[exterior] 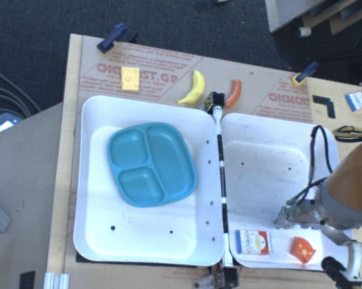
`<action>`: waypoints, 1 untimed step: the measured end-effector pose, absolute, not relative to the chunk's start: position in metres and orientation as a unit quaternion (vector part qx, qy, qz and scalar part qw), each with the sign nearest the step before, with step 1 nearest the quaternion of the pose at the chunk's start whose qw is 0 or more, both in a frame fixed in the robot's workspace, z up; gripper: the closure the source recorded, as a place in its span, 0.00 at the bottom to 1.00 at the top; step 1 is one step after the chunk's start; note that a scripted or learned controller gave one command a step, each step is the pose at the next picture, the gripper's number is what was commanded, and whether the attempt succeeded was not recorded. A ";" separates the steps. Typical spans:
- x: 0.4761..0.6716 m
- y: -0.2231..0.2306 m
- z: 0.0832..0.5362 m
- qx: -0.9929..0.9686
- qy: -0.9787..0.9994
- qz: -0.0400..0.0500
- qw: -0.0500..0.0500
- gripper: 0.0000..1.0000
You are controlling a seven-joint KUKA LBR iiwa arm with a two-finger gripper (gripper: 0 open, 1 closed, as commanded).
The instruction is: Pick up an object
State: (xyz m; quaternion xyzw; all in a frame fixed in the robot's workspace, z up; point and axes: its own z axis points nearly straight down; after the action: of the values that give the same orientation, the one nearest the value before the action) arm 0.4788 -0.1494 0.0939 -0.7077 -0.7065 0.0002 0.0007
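Sitting in the left bin (87,227) is a blue plate (152,164) with three parts. It lies flat near the middle of the bin, a bit toward the back. Behind the bins, on the counter (64,157), lie a yellow square (129,79), a yellow banana (193,88) and an orange toy (233,94). The banana and the orange toy are near each other, just behind the place where the two bins meet. A black strip (220,173) with white dots runs along the line between the bins.

In the right bin (260,152) there are two things to pick up, both near the front edge. One is a small white card (252,242) with red and blue on it. The other is a red thing (303,249), just to the right of the card and not touching it.

The gripper (295,216) is low in the right bin, just above the red thing and a little behind the card. It is too small and dark here, so whether it is closed or not cannot be told. Nothing is seen in its grip. The grey arm (356,187) with its orange band comes in from the right.
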 end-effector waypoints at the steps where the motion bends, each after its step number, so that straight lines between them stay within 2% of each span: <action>1: 0.479 -0.149 0.094 -0.708 -0.707 0.000 0.001 0.00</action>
State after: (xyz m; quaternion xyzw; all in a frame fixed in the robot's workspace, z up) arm 0.4788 -0.1494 0.0939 -0.7077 -0.7066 0.0002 0.0008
